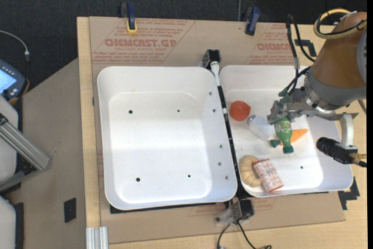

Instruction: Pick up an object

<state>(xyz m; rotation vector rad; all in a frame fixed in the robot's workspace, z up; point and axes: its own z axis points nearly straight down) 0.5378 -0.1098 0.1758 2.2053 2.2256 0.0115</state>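
Two white bins sit side by side. The right bin [326,181] holds six items: one red ball [239,109], one clear plastic piece [259,126], one green bottle [284,135], one orange carrot [299,135], one bread roll [249,170], one red-and-white packet [267,175]. The gripper [281,116] hangs directly over the green bottle's top.

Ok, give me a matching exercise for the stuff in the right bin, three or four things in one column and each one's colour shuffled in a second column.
Things:
1. ball
2. bottle
3. carrot
4. bread roll

Colours:
A. green
B. pale tan
C. red
D. orange

All lie in the right bin; the bottle sits under the gripper.

Pairs: 1-C, 2-A, 3-D, 4-B
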